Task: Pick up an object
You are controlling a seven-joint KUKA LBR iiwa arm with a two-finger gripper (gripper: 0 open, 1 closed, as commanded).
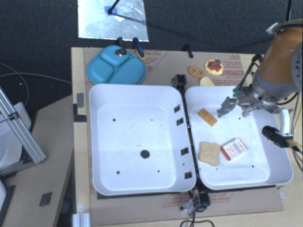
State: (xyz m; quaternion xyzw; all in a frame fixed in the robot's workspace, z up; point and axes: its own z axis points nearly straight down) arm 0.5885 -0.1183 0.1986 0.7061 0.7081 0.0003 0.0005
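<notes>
Orange-tan cracker point(207, 117) lies in right bin point(279, 174), just at gripper's point(226, 107) 8 o'clock, long axis running 10 to 4. Jaw state: cannot tell. Nothing seen between them.

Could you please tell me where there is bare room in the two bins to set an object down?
The left bin floor is bare apart from a small dark disc. The right bin is crowded: cracker, bread slice, red packet, and end effector.
</notes>
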